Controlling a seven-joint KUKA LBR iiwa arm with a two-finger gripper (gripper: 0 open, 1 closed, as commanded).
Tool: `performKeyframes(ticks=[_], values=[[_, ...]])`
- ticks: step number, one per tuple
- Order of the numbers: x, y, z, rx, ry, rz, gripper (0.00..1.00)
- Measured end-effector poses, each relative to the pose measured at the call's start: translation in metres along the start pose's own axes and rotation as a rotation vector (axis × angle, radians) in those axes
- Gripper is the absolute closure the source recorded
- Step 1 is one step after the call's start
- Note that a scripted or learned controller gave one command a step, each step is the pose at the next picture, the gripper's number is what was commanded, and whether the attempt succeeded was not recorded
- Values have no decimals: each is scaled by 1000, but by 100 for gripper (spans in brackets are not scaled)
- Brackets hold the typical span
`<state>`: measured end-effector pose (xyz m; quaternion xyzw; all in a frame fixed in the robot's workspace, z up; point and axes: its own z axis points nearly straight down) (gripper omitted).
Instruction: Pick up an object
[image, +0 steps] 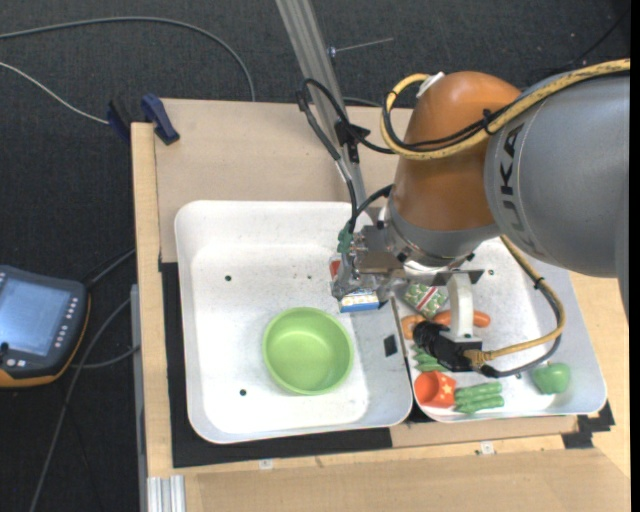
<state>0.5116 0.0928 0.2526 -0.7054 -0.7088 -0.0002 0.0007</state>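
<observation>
A lime-green bowl (307, 349) is showing at lower centre inside the white left bin (215, 250), whose floor is carrying a few dark specks. The arm (560, 170) at upper right is showing grey with an orange band (450, 150). In the white right bin (520, 300) at lower right, a red piece (433, 388), green pods (478, 398), a green round piece (551, 378) and an orange piece (482, 320) are lying together. A blue clamp (160, 118) is sitting at upper left on the tan bench (240, 150).
</observation>
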Motion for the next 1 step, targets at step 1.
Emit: performKeyframes(ticks=[1], values=[[-2,1,0,-1,-1,5,0]])
